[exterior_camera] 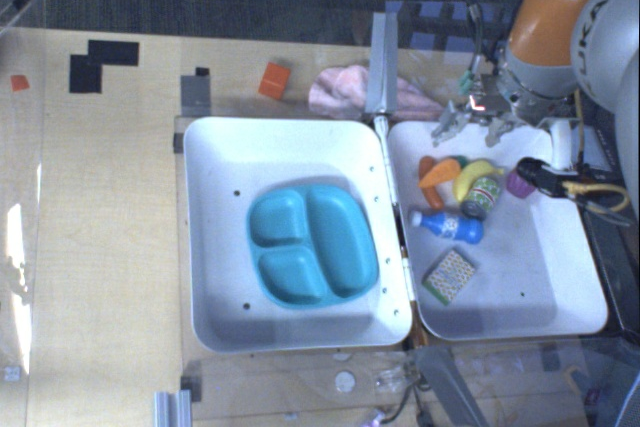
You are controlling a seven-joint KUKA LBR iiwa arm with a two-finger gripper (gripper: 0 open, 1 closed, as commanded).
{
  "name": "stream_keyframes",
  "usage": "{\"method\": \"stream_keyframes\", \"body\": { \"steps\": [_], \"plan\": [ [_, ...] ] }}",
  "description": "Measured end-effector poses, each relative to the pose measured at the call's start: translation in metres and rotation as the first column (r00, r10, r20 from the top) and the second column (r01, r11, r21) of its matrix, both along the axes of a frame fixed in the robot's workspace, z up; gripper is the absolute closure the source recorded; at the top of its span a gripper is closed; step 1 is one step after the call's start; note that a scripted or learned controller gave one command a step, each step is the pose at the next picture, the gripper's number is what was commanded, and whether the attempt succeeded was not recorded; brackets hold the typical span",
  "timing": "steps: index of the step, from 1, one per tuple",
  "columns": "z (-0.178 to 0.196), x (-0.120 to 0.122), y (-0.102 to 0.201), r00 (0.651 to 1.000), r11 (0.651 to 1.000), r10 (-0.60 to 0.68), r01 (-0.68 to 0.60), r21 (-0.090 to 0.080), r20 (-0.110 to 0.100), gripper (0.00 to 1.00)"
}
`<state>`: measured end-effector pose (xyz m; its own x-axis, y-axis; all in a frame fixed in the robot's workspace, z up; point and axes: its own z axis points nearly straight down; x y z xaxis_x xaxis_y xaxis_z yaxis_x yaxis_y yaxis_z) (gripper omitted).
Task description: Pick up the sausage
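Note:
The sausage point(428, 164) is a small reddish-brown piece near the back left of the right bin point(560, 285), partly tucked behind an orange carrot-like piece point(440, 175). My gripper point(472, 128) hovers over the back of that bin, up and to the right of the sausage. Its fingers point(446, 126) are spread open with nothing between them. The orange-banded wrist rises behind it at the upper right.
Around the sausage lie a yellow banana point(474, 173), a green can point(482, 196), a blue bottle point(452, 227), a checkered sponge point(449, 275) and a purple piece point(520, 182). The left bin point(210, 215) holds a blue divided plate point(312, 245). A pink cloth point(340, 91) lies behind the bins.

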<state>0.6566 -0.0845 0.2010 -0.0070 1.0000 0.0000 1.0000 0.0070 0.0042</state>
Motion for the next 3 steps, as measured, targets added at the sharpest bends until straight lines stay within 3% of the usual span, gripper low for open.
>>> {"method": "stream_keyframes", "body": {
  "steps": [1,2,3],
  "plan": [
    [-0.104,0.004,-0.014,0.983,0.983,0.185,-0.185,-0.002,0.005,0.0],
    [-0.091,0.007,-0.012,0.982,0.982,0.188,-0.188,-0.004,0.013,1.0],
    [0.032,0.015,0.002,0.865,0.865,0.502,-0.502,-0.009,0.009,1.0]
  ]
}}
